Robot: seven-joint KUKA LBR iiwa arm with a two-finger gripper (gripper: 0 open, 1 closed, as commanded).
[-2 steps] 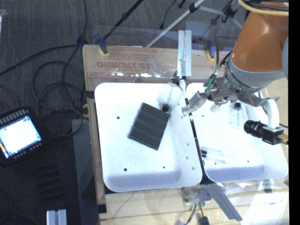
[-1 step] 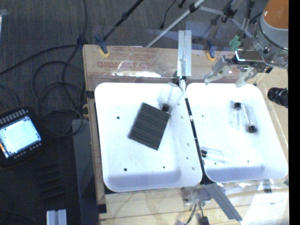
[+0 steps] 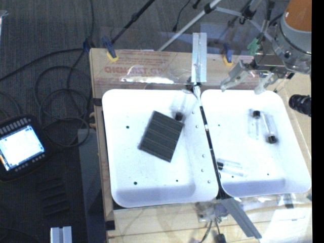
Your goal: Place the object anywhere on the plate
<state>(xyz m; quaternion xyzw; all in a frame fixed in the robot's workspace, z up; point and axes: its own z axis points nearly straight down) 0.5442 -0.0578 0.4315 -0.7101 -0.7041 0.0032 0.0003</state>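
A dark ribbed rectangular plate (image 3: 161,136) lies tilted in the left bin (image 3: 121,176). Just past the plate's far corner lies a clear vial with a black cap (image 3: 177,111), touching or nearly touching the plate's edge. In the right bin (image 3: 293,178) lie three more clear vials with black caps: two side by side (image 3: 256,121) (image 3: 270,131) and one near the divider (image 3: 229,166). My gripper (image 3: 248,83) hangs above the far edge of the right bin, open, with nothing between its fingers (image 3: 232,81).
A metal divider post (image 3: 199,59) rises between the bins at the back. Clamps and tripod legs stand behind the bench. A lit handheld pendant (image 3: 19,147) rests on the floor to the left.
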